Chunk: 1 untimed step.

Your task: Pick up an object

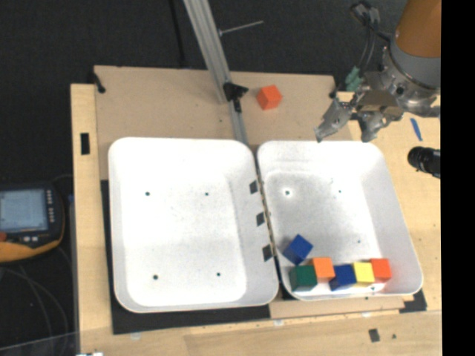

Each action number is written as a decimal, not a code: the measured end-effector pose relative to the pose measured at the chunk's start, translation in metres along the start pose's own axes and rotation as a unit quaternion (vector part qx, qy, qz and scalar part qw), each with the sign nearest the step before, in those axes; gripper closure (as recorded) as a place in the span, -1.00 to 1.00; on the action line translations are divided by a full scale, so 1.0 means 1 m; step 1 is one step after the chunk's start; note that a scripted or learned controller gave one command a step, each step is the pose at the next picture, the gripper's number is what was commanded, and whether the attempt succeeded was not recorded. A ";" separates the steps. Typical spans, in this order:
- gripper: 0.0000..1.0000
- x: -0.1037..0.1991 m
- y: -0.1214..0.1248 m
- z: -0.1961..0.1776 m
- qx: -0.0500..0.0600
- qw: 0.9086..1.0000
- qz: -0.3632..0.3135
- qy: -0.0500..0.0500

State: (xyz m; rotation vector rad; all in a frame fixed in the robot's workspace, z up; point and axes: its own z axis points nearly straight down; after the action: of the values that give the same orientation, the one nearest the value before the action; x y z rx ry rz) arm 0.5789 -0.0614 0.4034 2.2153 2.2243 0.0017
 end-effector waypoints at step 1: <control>-1.00 -0.054 -0.030 0.111 0.005 1.000 0.004 0.000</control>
State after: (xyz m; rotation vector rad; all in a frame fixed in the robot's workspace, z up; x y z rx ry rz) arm 0.5493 -0.1160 0.2919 2.2293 2.2186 -0.0097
